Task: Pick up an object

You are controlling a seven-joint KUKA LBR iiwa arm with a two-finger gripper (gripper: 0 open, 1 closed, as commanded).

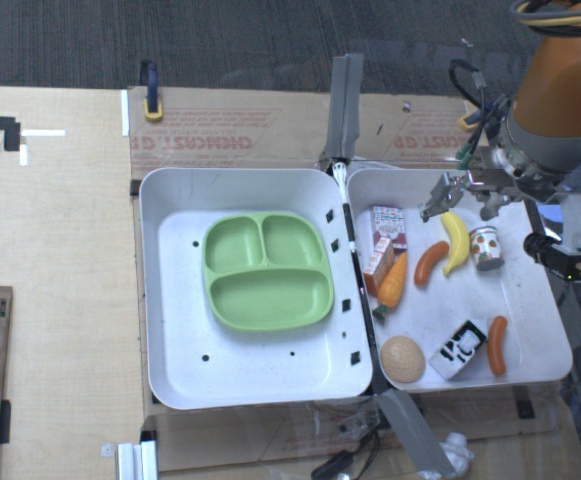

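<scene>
My gripper (464, 206) hangs over the far part of the right bin (540, 368), open, with nothing between its fingers. Just below it lies a yellow banana (456, 243), with a small can (485, 247) to its right and a red sausage (430, 263) to its left. Further left are an orange carrot (393, 280) and a red-and-white carton (383, 236). Near the front edge sit a tan egg-shaped ball (402, 358), a black-and-white box (459, 348) and a second red sausage (497, 345).
The left bin (170, 368) holds a green divided plate (267, 270). A grey divider (345, 118) runs between the bins at the back. The arm's orange band (560, 78) rises at the right edge.
</scene>
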